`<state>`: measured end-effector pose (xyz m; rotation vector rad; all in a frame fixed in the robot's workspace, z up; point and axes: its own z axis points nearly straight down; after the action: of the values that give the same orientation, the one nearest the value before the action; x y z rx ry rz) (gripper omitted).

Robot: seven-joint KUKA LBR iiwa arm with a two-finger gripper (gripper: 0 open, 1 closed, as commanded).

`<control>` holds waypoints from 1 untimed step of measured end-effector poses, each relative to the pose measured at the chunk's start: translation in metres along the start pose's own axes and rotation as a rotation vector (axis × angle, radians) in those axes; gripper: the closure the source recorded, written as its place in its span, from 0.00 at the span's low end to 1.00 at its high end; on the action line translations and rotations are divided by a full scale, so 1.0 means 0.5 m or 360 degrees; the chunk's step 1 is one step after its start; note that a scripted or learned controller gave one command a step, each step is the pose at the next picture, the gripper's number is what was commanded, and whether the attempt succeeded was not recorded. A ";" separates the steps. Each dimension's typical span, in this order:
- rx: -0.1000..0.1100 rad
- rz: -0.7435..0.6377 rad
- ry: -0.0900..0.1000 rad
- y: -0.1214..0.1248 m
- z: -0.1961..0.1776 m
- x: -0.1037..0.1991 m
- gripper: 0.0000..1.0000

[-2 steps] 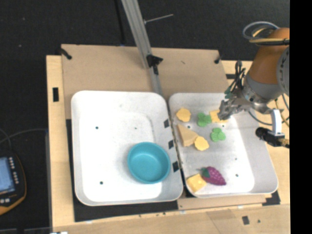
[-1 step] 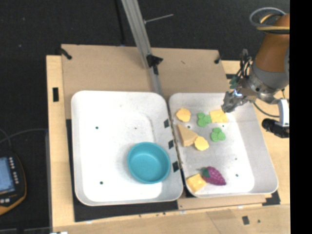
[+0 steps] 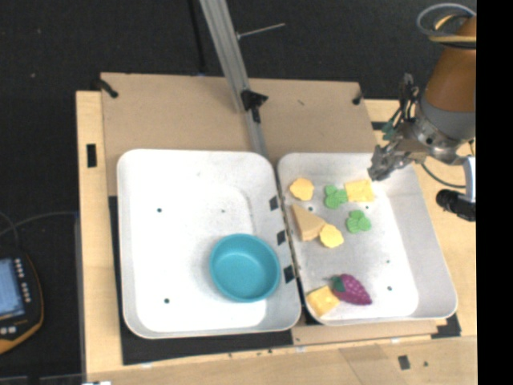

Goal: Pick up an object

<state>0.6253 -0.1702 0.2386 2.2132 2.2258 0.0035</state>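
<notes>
The arm (image 3: 450, 79) enters at the upper right of the frame, its orange band above a grey wrist, and slants down and leftward. Its jaws (image 3: 379, 169) hang at the upper right edge of the right bin (image 3: 425, 239), just beside a yellow block (image 3: 359, 190). Whether the jaws are open or closed cannot be told; they are small and dark against the bin rim, and nothing can be seen between them.

The right bin holds the small pieces. Near its top lie a yellow round piece (image 3: 301, 188), a green piece (image 3: 334, 196) and the yellow block, close together in a row. Below them sit a tan wedge (image 3: 305, 222) against the left wall, a yellow lump (image 3: 331, 236) just beside it, and a second green piece (image 3: 359, 221) to the right. At the lower left corner of this bin a yellow cube (image 3: 323, 300) touches a purple grape cluster (image 3: 351, 289).

The left bin (image 3: 160, 191) carries a teal bowl (image 3: 244, 266) in its lower right part, upright, open side up.

Both bins rest side by side on the tan worktop (image 3: 176, 111). A grey metal pole (image 3: 228, 54) runs from the top centre of the frame down to the gap between the bins. At the lower left edge of the frame lies a handheld controller (image 3: 14, 295).
</notes>
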 end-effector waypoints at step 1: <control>0.0005 -0.0002 0.0002 0.006 0.014 0.114 1.00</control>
<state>0.6282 -0.1132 0.2317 2.2140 2.2293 0.0013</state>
